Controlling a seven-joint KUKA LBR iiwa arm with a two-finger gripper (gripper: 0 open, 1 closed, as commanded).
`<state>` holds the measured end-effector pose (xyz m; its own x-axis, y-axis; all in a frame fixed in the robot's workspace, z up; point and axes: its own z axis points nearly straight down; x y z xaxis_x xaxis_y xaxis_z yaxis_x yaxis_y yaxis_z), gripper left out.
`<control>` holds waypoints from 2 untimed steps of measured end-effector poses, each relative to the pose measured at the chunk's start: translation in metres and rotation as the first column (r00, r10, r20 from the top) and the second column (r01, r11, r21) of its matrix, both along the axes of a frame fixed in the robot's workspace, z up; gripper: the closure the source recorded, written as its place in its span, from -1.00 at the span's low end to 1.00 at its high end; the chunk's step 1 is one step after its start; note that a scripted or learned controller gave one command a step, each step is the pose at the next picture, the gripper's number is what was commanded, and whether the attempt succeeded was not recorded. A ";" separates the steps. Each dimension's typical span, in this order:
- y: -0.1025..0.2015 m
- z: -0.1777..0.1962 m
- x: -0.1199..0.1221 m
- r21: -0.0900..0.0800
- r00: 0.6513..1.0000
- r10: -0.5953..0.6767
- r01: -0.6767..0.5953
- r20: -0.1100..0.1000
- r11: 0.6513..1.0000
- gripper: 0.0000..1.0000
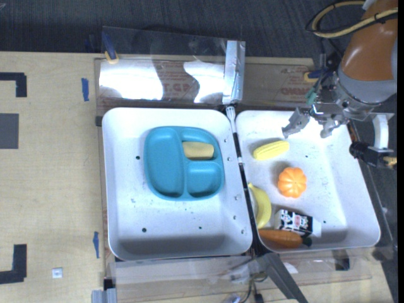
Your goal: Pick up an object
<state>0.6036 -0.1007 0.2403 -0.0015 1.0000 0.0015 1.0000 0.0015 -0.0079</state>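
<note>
From the camera view above the bench (44,169), the arm (372,49) comes in from the right and hangs over the far right corner of the right bin (353,188). Its jaws (312,124) stand apart, two grey fingers (294,125) splayed with nothing between them.

Just below and to the left of the jaws lies a yellow corn cob (271,149), on its side on the bin floor, near the fingers but not touching them. Further toward the near side sits an orange mandarin (292,181), clear of the corn. Against the bin's left wall rests a banana (261,206), and along the near wall lie a carrot (284,238) and a small black-and-white carton (298,222), the carton just above the carrot and seemingly touching it.

The left bin (126,219) holds a blue divided plate (170,163), lying flat near its middle. A yellow block (199,150) sits in the plate's upper right compartment.

Behind both bins a clear plastic sheet (164,74) catches the light.
</note>
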 end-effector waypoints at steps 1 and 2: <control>-0.049 -0.142 -0.016 0.003 0.982 0.187 -0.187 -0.005 0.982 -1.00; -0.018 -0.119 -0.111 -0.002 0.968 0.250 -0.250 0.009 0.968 -1.00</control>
